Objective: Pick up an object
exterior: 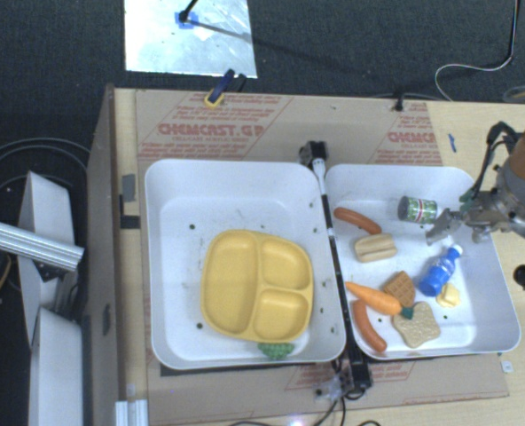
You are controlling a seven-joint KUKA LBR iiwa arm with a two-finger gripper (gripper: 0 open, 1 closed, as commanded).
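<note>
Hovering over the right bin (502,327), the end effector (458,223) is carrying nothing (how far it is spread I cannot tell) and seems to be approaching the blue bottle (439,272) just below, which next needs a descent and a grip.

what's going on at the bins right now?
The arm's gripper sits over the right bin, near the green can and blue bottle, with nothing visibly held. Toy food lies loose there: sausages, a carrot, a bread roll. The left bin holds a yellow divided plate.
</note>
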